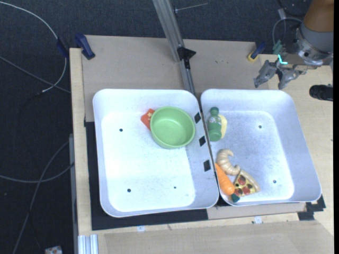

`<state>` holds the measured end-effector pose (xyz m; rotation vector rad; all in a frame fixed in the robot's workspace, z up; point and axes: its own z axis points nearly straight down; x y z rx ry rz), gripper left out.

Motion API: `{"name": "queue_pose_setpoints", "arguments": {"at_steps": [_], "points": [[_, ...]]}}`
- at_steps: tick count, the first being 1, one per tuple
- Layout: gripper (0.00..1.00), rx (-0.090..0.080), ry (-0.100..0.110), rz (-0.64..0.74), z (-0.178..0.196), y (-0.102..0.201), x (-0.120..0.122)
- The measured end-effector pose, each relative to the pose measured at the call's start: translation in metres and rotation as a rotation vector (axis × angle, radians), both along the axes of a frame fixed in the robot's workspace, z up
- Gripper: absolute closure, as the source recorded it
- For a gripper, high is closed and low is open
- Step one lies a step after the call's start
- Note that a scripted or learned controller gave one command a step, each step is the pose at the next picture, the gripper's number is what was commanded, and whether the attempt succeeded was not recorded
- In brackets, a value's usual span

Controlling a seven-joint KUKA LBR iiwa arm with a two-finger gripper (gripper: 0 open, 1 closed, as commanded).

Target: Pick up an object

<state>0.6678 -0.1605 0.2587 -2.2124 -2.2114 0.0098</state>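
Gripper at upper right of frame, above the right bin's far rim; fingers spread, seemingly holding nothing. Approach step. Nearest target, the green bottle, lies at frame centre; next: travel left, descend.

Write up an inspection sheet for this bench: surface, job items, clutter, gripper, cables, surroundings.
Surface: tan bench bearing a left white bin and a right white bin, side by side.
Job's things: left bin holds a green bowl with an orange-red piece at its left rim; right bin holds a green bottle, croissant, carrot, pizza slice.
Clutter: nothing seen.
Gripper: gripper open, above the bench beyond the right bin's far edge, holding nothing.
Cables: white cable on the dark floor, left.
Surroundings: blue clamp at the bench corner; metal pole.
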Motion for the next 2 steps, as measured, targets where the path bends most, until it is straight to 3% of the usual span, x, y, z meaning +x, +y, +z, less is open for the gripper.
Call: {"name": "queue_pose_setpoints", "arguments": {"at_steps": [1, 2], "points": [[0.00, -0.001, -0.007, 0.001, 0.004, 0.000, 0.001], [0.00, -0.001, -0.003, -0.001, -0.042, 0.004, -0.007]]}}
